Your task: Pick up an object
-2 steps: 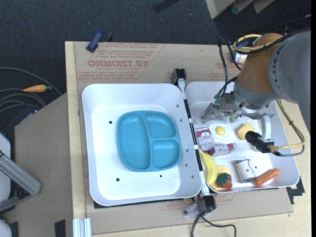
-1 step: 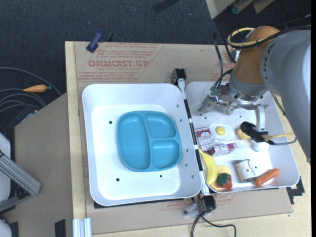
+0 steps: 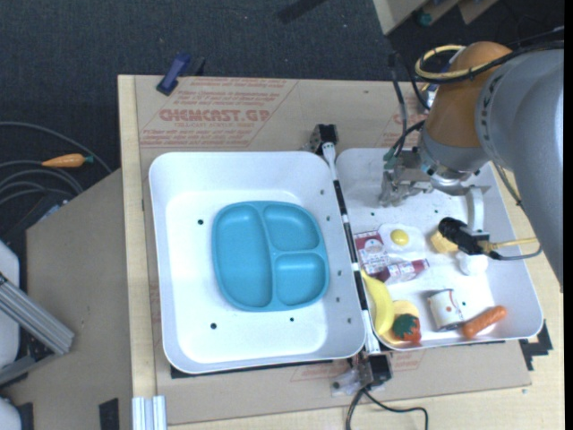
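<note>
Nearest the camera, in the right bin [image 3: 517, 287], a yellow banana [image 3: 377, 299] lies along the near-left corner. A red fruit with a green top [image 3: 407, 328] is touching its near end. To the right of these a small silver can [image 3: 443, 307] lies on its side. An orange carrot [image 3: 482, 322] rests just beside it, against the bin's near-right wall.

One step farther in, a red-and-white packet [image 3: 369, 250] lies against the left wall, with a pale pink wrapper [image 3: 405, 270] touching its right side. A toy fried egg [image 3: 399, 236] sits just beyond the wrapper. A small yellow piece [image 3: 441, 240] and a small white piece [image 3: 471, 262] lie toward the middle right of the same bin. Every loose object rests on the bin floor.

The left bin [image 3: 179, 330] holds a blue divided plate [image 3: 269, 253], set flat near its centre with three compartments facing up.

Farther back, the tool [image 3: 400, 192] hangs over the far part of the right bin, beyond the egg and apart from it. Whether the tool is apart or together cannot be told at this angle. Nothing is seen clamped in it. The grey arm [image 3: 528, 124] and its orange band [image 3: 457, 97] rise behind it at the right.

Beyond both bins the bench [image 3: 224, 119] shows red printed lettering. A small blue object [image 3: 173, 74] rests at its far-left corner.
</note>
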Action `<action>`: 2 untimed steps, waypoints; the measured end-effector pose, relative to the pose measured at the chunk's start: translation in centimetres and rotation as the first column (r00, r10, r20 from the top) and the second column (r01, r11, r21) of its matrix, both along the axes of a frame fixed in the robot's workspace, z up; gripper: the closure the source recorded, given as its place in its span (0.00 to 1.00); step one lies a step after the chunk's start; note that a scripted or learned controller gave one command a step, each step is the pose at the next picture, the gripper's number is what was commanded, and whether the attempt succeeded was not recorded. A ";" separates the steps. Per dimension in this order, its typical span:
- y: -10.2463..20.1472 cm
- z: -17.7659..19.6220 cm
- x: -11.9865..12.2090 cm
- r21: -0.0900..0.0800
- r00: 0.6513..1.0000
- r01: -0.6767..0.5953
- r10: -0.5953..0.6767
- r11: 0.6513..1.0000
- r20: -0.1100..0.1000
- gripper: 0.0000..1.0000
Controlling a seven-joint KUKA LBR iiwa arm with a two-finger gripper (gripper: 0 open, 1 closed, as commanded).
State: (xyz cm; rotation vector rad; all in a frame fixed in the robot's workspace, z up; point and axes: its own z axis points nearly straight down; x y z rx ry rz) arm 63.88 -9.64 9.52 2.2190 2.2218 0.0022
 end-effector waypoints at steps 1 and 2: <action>0.0 0.0 0.0 0.000 1.000 0.000 0.000 1.000 -0.001 0.00; 0.0 1.0 0.0 0.000 1.000 0.000 0.000 1.000 0.001 1.00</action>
